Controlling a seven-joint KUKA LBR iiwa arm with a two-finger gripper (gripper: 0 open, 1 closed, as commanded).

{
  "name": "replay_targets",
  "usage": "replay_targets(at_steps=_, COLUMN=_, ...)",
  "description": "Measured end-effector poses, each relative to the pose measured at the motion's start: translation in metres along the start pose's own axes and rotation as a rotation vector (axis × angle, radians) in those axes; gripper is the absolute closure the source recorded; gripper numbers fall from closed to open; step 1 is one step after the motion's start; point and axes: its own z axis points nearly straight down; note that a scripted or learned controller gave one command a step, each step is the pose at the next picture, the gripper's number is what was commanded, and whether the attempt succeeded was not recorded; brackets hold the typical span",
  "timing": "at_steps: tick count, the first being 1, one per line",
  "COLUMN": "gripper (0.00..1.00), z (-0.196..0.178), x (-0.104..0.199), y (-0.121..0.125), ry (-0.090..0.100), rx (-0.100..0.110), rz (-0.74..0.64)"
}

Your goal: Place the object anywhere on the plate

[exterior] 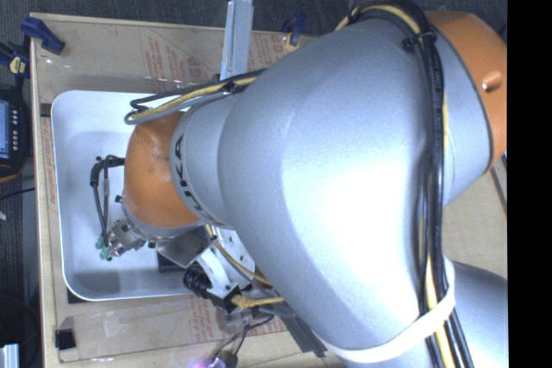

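Frankly, the arm hides both claw and object over the white bin; its grip cannot be told.

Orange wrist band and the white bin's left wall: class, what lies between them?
In the camera view, a loop of black cable hangs off the orange band; beyond it, bare floor runs to the white bin wall.

- Your arm covers most of the desk, hiding everything beneath its grey bulk.
- You see one white bin in part; its right side lies under the arm.
- The arm's wrist end is too cluttered with cables to make out.
- The arm is cut off at the picture's lower edge.
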Motion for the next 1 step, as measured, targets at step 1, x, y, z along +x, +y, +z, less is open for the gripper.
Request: replay_targets(at_steps=1, gripper=1.00, z=-0.1511, x=-0.0844, y=-0.0466, ry=-0.002, rx=-0.004, rz=-0.190)
